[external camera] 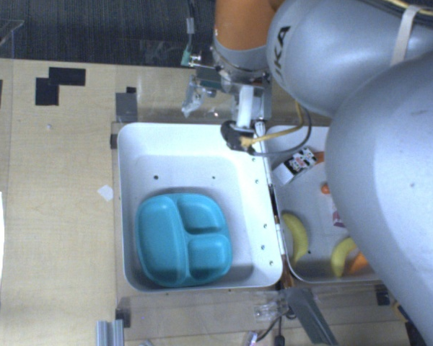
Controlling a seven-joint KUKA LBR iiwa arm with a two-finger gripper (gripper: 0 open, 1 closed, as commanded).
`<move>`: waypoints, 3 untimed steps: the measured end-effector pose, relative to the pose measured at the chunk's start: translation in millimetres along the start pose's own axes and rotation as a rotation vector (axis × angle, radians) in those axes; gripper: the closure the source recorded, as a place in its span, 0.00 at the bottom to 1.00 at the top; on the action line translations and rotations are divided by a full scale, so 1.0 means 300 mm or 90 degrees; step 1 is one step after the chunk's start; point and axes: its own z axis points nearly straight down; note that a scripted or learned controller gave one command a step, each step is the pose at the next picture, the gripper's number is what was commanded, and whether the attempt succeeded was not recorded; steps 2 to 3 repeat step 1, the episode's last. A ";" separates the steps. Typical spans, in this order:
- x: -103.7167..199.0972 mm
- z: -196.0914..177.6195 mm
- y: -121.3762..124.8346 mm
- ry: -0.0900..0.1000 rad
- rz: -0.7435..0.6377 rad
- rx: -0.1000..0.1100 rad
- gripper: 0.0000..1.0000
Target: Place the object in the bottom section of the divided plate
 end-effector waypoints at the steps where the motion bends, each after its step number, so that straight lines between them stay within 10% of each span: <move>1: 0.082 -0.199 -0.010 0.000 0.042 -0.002 0.00; 3: 0.082 -0.199 -0.010 0.000 0.042 -0.002 0.00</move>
